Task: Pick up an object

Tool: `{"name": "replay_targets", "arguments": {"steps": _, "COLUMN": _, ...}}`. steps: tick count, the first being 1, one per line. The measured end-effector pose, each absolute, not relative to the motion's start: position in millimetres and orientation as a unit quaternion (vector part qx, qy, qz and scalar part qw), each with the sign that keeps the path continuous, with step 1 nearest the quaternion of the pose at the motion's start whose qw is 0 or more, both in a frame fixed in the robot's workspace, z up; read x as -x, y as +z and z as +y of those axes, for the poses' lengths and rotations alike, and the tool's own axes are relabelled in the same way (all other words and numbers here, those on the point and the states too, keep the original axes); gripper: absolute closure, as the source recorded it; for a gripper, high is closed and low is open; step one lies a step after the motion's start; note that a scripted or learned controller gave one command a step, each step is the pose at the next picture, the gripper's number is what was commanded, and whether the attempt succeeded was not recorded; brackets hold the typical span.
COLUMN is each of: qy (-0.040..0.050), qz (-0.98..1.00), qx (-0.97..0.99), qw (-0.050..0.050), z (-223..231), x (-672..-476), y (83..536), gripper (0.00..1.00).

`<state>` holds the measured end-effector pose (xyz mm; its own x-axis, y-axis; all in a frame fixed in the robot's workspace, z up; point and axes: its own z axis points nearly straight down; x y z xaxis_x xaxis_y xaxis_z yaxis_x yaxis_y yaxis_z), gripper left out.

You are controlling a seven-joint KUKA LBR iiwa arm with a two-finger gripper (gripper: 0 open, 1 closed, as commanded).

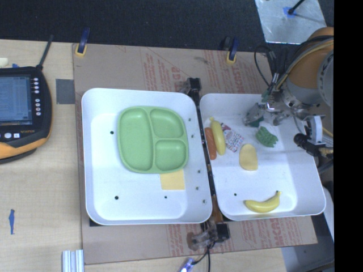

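1. The jaws (265,117) hang low in the right bin (306,203), approx. above the green toy (266,136); I judge it the likely target. Spread or pressed together: I cannot tell.
2. Other picks lie apart: banana (262,203), yellow piece (248,157), carrot (210,143).
3. The left bin (102,197) has 1 green tray (152,139).
4. The tabletop is cardboard-covered (142,67), w/ a pendant (20,112) at left.

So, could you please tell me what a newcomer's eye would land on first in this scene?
Probably the green divided plate in the left bin, with a yellow square slice just below it. Next, the right bin, holding a banana at its near edge and a green toy close under the gripper, which reaches in from the right.
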<state>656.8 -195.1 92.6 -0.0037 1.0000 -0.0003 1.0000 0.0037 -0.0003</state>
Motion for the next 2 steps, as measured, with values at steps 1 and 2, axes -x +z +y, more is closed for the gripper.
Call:
{"name": "replay_targets", "arguments": {"steps": 1, "qy": 0.0008, "qz": -0.708, "qx": 0.706, "qw": 0.002, "z": -190.9, "x": -656.1, "y": 92.1, "gripper": 0.0}}
{"name": "replay_targets", "arguments": {"steps": 2, "qy": 0.0002, "qz": -0.708, "qx": 0.706, "qw": 0.0, "z": -208.9, "x": -656.7, "y": 92.6, "gripper": 0.0}}
